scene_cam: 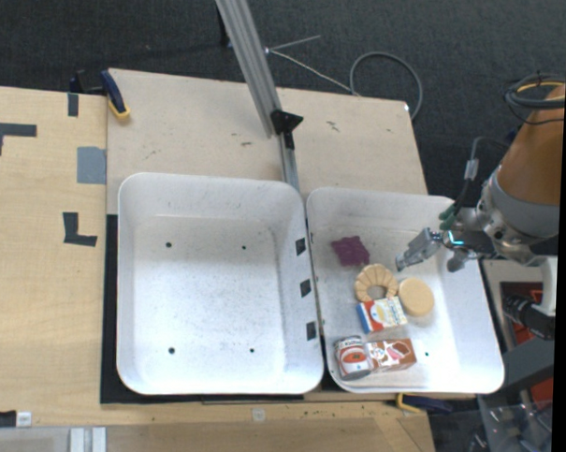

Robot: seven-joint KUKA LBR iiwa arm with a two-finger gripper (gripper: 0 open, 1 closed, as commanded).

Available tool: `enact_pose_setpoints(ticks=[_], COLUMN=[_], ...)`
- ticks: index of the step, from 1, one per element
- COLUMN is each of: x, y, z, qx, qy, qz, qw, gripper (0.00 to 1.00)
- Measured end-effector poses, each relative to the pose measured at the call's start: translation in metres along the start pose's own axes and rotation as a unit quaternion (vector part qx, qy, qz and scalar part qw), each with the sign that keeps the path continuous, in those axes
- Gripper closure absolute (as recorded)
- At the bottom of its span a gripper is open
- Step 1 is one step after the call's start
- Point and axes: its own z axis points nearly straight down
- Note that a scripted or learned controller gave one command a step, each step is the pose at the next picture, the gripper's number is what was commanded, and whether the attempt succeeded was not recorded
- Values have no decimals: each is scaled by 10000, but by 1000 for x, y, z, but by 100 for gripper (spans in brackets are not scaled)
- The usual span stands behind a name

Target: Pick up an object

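The right bin holds a purple block, a tan ring-shaped pastry, a round tan biscuit, a small red, white and blue packet and a red-brown box with a round label. My gripper hangs over the right bin's upper right part, above and to the right of the pastry and biscuit. Its two fingers stand apart with nothing between them.
The left bin sits beside the right one, sharing a middle edge. A slanted metal pole rises from the bins' back junction. A yellow and blue clamp lies at the bench's back left. Cables loop behind.
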Motion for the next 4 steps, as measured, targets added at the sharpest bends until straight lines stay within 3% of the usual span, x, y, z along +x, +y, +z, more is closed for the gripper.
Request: enact_pose_setpoints(ticks=[1,4], x=[0,-6], y=[1,-5], z=[-2,157], qx=[-21,8], qy=[-4,2], qz=[-6,0], qw=[10000,10000], gripper=[0,0])
